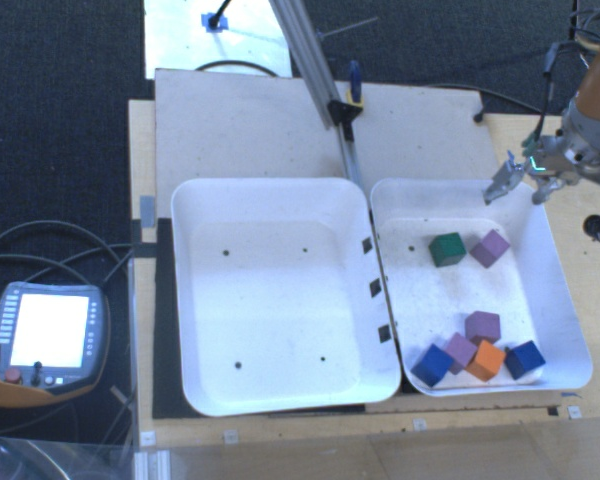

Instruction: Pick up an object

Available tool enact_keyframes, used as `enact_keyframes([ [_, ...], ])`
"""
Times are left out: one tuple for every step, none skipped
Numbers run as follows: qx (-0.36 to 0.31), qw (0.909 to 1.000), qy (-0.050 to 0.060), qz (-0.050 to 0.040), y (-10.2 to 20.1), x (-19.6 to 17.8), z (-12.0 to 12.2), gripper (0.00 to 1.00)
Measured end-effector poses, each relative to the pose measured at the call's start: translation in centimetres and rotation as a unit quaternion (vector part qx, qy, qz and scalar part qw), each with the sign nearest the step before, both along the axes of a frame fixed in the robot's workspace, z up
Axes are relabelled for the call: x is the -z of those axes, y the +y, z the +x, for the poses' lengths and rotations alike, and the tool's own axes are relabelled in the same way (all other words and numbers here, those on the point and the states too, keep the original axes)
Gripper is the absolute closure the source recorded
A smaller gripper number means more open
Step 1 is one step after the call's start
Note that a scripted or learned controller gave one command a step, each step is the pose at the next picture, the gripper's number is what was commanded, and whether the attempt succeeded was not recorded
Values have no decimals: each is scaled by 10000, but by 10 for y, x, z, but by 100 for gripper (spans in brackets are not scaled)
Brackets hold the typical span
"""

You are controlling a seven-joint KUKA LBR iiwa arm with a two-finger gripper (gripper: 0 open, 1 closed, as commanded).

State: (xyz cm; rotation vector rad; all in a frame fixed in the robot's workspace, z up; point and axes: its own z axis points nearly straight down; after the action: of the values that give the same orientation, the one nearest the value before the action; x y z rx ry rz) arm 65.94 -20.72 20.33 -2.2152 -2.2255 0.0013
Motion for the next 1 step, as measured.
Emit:
enact_keyframes([
  [-4,10000,-17,-11,0,-3,1,0],
])
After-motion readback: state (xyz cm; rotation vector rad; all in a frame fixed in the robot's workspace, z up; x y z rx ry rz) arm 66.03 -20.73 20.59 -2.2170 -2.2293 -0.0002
